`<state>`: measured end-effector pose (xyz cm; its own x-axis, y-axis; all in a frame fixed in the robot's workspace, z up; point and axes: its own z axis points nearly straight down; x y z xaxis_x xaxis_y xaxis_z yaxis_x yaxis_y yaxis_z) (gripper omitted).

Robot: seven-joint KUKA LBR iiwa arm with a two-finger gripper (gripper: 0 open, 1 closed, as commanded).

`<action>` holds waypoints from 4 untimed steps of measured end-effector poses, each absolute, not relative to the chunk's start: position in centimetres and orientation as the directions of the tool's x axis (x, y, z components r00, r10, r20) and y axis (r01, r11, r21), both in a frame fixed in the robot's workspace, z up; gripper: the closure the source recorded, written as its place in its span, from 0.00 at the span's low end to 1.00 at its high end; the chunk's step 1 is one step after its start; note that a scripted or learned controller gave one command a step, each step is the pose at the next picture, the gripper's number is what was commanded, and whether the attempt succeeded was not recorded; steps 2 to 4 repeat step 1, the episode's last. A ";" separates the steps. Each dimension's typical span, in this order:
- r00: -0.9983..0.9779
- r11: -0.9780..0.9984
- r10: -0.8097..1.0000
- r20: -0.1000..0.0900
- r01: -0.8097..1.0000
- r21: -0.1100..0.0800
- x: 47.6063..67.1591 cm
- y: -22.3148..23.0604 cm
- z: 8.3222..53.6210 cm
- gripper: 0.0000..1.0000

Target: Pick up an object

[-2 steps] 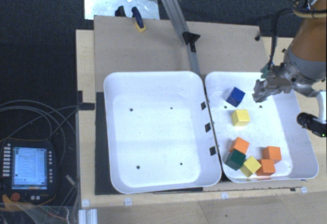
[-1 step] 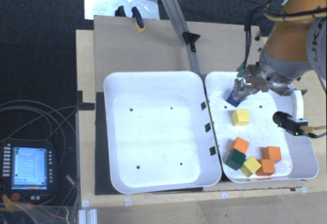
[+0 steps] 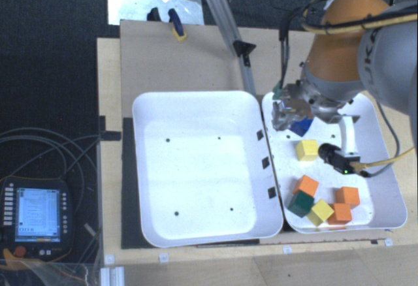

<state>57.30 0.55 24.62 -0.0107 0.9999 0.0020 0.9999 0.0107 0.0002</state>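
While several blocks lie in the right bin (image 3: 390, 209), none of them is seen between the fingers. A blue block (image 3: 301, 127) sits near that bin's far left corner, just beside the gripper (image 3: 283, 115) and partly covered by the wrist. Nearer the middle lies a yellow block (image 3: 307, 150). Toward the near edge a cluster gathers: an orange block (image 3: 307, 185) touching a dark green block (image 3: 301, 203), a second yellow block (image 3: 321, 211) beside it, and two more orange blocks, one at (image 3: 347, 196) and one at (image 3: 339, 213), close to the near right corner.

A black cylindrical fitting (image 3: 332, 157) with a small green light and a white bracket (image 3: 348, 134) hang off the wrist above the middle of the bin, covering part of its floor. The gripper is low over the far left corner; how far it is open cannot be told from this angle.

Left of it, the left bin (image 3: 196, 170) shows a bare white floor with a few dark dots. Both bins rest on a tan bench (image 3: 189, 63). A grey metal pole (image 3: 222, 7) slants across the bench's far edge, and a control pendant (image 3: 36, 216) with cables lies on the dark floor off its left side.
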 end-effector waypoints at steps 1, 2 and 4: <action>-0.011 0.011 1.000 0.002 1.000 0.001 57.4 6.3 23.9 1.00; -0.011 0.011 1.000 0.002 1.000 0.001 57.4 6.3 23.9 1.00; -0.011 0.011 1.000 0.002 1.000 0.001 57.4 6.3 23.9 1.00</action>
